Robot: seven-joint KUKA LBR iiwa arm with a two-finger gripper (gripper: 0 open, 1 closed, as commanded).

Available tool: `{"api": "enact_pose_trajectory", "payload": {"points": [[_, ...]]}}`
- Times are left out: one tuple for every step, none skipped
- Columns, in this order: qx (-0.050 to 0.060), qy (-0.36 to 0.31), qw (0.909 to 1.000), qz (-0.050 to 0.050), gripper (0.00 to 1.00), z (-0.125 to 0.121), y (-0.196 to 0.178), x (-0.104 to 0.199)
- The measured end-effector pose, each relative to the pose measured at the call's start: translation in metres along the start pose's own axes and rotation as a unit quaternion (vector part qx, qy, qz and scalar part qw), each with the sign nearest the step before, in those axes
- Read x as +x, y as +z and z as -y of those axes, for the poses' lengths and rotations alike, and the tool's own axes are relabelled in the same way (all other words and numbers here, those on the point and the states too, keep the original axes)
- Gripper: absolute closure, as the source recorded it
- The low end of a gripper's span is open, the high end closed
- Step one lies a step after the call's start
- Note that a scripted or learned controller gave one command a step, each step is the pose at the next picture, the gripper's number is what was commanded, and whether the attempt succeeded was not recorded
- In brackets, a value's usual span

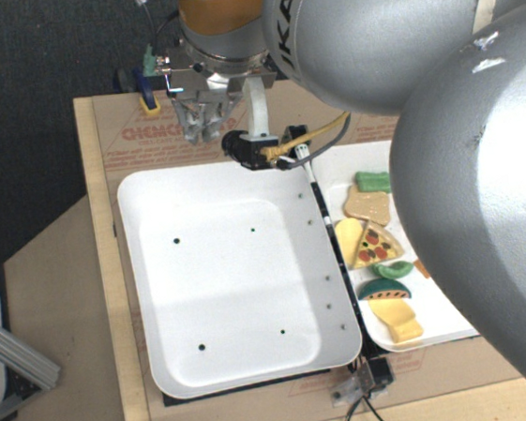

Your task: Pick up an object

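Brown counter (119, 268) w/ dark floor around it, two white bins: left bin (156, 264), right bin (447, 330). Toy food pieces (372, 240) sit in the right one, well apart from the fingers (204, 122) hovering at the far edge. Can't tell if they're open or closed.

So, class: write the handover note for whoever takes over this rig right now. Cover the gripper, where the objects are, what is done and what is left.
Gripper: up beyond the far edge of the left bin, over the bench; nothing visible between its fingers, and I cannot tell if they are open or shut.
Objects: toy food pieces lie in the right bin, among them a pizza slice, a green block, a watermelon slice and a yellow cheese wedge.
Done: no pick visible.
Left: move to the right bin, grasp one piece, lift it.
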State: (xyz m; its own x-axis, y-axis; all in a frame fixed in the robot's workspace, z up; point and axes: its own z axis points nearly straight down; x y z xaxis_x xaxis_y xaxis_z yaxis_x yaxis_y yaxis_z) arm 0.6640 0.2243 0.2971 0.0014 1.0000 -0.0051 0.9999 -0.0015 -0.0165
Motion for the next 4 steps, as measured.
{"api": "enact_pose_trajectory", "payload": {"points": [[-0.014, -0.001, 0.9999, -0.004, 1.0, -0.002, -0.096, 0.0], [-0.01, -0.001, 0.9999, -0.004, 1.0, 0.025, -0.122, 0.0], [-0.017, -0.002, 0.9998, -0.005, 1.0, 0.002, -0.247, -0.001], [0.0, 0.0, 1.0, 0.0, 1.0, 0.0, -0.1, -0.001]]}}
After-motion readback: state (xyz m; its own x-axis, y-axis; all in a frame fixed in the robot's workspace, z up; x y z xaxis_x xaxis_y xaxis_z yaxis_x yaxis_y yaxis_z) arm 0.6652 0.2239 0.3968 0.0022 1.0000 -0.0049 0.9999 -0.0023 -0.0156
